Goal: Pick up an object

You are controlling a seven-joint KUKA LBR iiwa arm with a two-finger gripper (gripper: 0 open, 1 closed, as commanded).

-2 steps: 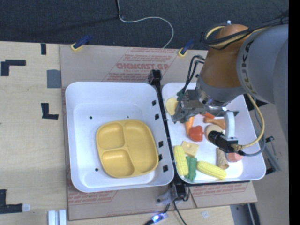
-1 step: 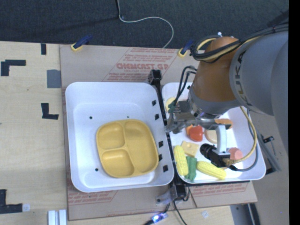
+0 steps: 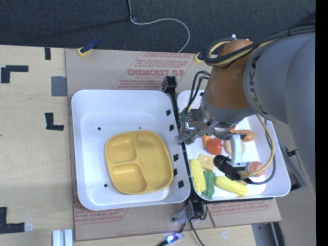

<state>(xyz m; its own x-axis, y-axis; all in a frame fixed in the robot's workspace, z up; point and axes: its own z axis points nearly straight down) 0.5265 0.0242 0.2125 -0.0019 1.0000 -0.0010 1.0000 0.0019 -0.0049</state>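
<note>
1. The gripper [image 3: 190, 132] hangs over the right bin's [image 3: 279, 188] left edge; whether it is released or clenched cannot be told.
2. Toy food lies just beside it toward the bin's front: a tomato [image 3: 213, 146], two corn cobs [image 3: 197, 175], a green piece [image 3: 209, 183].
3. The cardboard [image 3: 148, 70] under the bins reads "CHEMCAST" in red.
4. The arm [image 3: 256, 81] hides the bin's back half.
5. A yellow divided plate [image 3: 138, 161] sits in the left bin [image 3: 84, 137].
</note>
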